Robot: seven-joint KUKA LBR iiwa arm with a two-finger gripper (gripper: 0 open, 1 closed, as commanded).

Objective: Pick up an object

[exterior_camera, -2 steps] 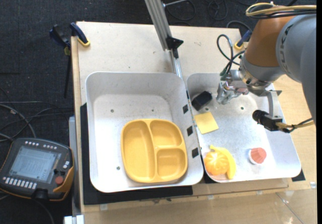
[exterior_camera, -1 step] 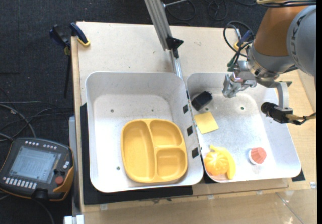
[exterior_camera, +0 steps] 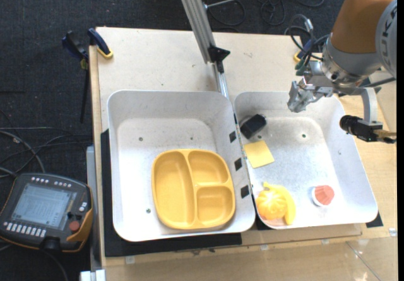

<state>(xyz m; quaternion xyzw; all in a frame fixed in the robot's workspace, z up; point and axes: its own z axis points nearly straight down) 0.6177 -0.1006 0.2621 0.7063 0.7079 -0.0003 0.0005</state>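
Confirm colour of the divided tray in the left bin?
Yellow tray, plain, seen in the camera view.

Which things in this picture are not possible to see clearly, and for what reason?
- Pincer, camera view: small and seen from above; whether its fingers are open or shut cannot be told.
- Arm: its upper part is cut off by the top and right edges.
- Black object in the right bin: dark, no detail; its kind is unclear.
- Yellow object at the bin's near rim: crumpled shape, not identifiable.
- Handheld controller: its screen is too small to read.
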